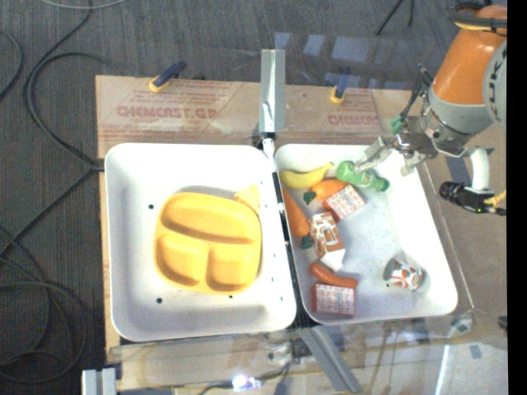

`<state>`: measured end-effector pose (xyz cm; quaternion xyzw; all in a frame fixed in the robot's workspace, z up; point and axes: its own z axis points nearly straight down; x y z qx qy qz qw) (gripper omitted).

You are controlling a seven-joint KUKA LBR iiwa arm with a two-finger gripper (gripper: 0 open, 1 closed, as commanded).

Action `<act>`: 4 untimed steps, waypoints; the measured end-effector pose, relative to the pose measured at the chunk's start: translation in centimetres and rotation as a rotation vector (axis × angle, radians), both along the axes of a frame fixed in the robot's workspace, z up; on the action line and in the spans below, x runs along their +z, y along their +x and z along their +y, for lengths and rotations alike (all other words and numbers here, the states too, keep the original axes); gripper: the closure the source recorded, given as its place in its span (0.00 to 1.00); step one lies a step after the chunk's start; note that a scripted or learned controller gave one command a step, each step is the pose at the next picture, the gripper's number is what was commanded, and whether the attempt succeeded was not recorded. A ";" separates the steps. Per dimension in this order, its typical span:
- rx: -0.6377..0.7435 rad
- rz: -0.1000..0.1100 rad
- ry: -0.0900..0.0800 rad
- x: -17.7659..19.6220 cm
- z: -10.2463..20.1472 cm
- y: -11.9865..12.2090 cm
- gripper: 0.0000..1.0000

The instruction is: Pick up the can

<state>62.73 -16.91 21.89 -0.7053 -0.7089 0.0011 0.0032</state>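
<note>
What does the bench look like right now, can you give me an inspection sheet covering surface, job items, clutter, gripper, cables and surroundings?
Surface: two shallow white bins, left bin and right bin, on a brown board.
Job's things: small red-and-white can lying on its side at the right bin's near right.
Clutter: yellow compartment tray in the left bin; yellow banana, green toy, orange carrot, red-and-white cartons and sausage in the right bin.
Gripper: two-finger gripper over the right bin's far edge, beside the green toy; finger state unclear.
Cables: black cables on the floor at left.
Surroundings: grey carpet.
</note>
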 end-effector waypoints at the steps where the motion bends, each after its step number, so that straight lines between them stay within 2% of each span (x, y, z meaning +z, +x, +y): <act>1: 0.097 -0.002 0.001 -12.5 -3.1 -6.5 0.00; 2: 0.119 -0.032 0.004 -12.6 -4.4 -9.4 0.00; 3: 0.136 -0.034 0.002 -12.6 -4.4 -12.9 0.00; 4: 0.158 -0.033 0.003 -12.6 -4.5 -13.0 0.00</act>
